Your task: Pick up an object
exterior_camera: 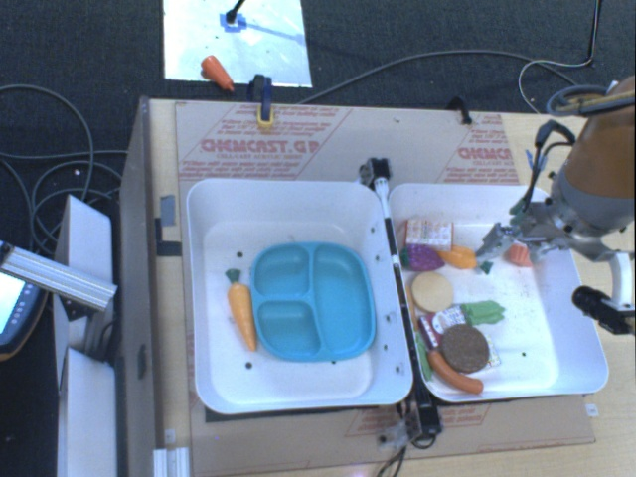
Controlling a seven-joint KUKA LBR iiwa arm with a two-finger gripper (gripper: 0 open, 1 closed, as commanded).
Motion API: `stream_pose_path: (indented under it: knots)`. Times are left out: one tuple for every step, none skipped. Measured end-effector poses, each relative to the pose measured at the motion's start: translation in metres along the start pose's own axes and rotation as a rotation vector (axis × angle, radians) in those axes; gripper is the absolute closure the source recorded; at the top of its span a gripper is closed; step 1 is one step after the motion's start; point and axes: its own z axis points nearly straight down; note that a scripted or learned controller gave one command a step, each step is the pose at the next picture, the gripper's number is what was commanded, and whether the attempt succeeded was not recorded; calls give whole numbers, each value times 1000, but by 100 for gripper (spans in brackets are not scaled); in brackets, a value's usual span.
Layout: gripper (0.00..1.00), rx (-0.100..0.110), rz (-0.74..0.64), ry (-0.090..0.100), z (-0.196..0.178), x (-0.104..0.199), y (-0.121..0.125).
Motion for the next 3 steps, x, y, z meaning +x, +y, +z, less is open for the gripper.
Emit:
stream_pose_path:
  knots:
    - [0,-1,2,0,117,15,-36]
    - [100,-3,2,0,106,15,-35]
    - [100,-3,-1,1,16,86,12]
